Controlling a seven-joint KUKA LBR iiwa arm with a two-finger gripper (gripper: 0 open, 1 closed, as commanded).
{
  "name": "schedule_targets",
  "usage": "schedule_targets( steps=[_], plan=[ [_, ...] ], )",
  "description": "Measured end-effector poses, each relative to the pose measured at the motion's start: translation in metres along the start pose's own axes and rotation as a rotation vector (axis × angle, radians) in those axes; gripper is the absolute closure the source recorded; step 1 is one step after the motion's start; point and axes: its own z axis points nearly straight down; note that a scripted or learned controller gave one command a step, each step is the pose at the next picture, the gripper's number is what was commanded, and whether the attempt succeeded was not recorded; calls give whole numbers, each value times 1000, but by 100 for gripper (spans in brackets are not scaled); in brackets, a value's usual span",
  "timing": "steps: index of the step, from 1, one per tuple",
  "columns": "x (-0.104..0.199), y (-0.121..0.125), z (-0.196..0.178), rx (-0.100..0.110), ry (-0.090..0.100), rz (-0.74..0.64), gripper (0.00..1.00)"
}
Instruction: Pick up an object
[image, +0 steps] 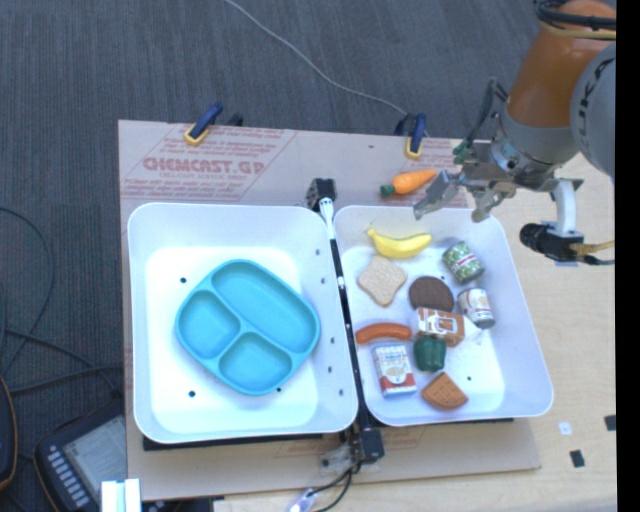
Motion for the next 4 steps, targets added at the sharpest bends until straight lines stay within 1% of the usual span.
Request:
schedule_targets(
  steps=[1,2,3,4],
  plan=[
    [-30,21,152,-13,-2,0,0],
    [14,-15,165,-12,-2,1,0],
    [13,-14,155,-15,-3,1,100],
    [-11,20,169,23,8,-4,100]
  ],
)
